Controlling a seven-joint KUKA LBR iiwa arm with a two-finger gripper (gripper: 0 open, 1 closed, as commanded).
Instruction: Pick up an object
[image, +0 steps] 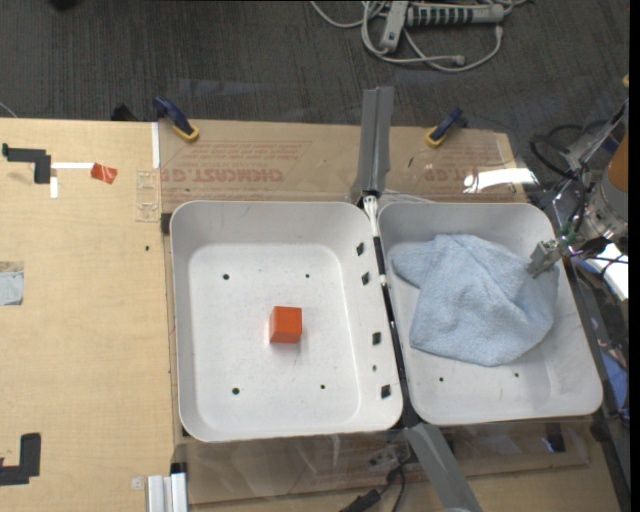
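Observation:
A small orange-red cube (285, 325) rests near the middle of the left bin (200, 300). A crumpled pale blue cloth (475, 300) lies in the right bin (500, 395), spread across its upper and middle part. My gripper (546, 260) comes in from the right edge and hangs at the cloth's right rim, close to the right bin's far right wall. Its grey tips sit just above or against the cloth's edge, and I cannot tell whether they touch it.
A grey divider bar (376, 150) runs between the two bins at the back. Two clamps (176, 118) hold the brown cardboard behind the bins. Cables (420, 30) lie on the dark floor beyond. A wooden tabletop (70, 330) stretches to the left.

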